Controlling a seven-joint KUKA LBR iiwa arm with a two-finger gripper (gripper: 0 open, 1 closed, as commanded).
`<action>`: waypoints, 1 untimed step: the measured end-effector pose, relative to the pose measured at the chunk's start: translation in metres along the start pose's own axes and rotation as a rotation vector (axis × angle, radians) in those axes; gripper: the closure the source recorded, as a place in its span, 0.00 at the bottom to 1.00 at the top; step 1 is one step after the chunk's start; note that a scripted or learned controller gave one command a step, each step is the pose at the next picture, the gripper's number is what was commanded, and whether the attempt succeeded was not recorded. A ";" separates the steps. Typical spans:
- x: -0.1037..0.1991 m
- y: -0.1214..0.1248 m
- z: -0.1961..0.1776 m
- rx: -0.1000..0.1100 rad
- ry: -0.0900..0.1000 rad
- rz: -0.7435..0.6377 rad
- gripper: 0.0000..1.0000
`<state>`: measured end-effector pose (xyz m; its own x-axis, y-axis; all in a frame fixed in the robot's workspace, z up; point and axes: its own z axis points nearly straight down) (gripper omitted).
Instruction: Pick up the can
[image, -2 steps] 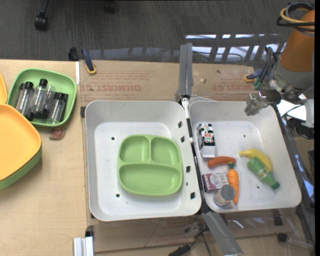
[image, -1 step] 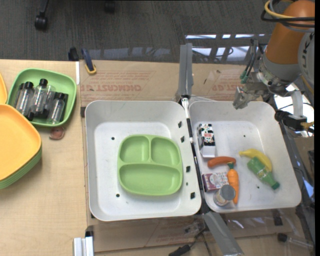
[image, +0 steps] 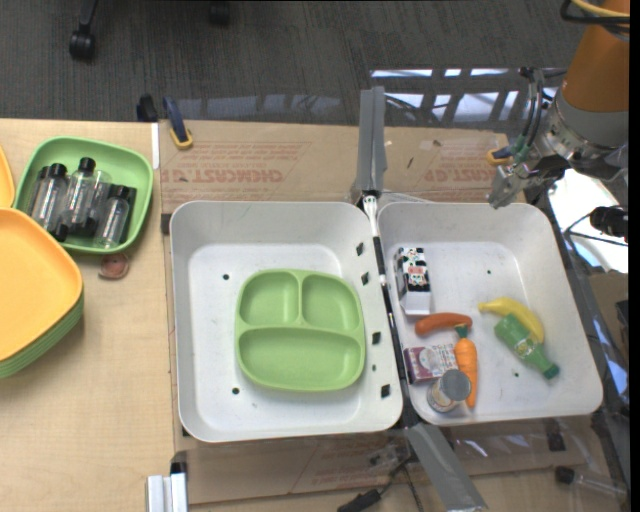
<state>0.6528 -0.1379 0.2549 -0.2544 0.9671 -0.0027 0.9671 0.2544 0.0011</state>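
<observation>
The gripper (image: 512, 172), its state impossible to tell, hangs at upper right above the right bin (image: 560, 258) holding the can (image: 452, 390), carrot (image: 467, 362) and banana (image: 513, 311); the left bin (image: 195, 260) holds a green plate (image: 300, 331).

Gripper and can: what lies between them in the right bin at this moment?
In the camera view, bare white bin floor fills most of the stretch from the gripper to the can; the red chili and carrot lie just before the can.
</observation>
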 end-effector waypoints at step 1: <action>0.024 0.012 0.038 0.002 0.002 0.004 1.00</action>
<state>0.6588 -0.1118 0.2170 -0.2504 0.9681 -0.0008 0.9681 0.2504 -0.0014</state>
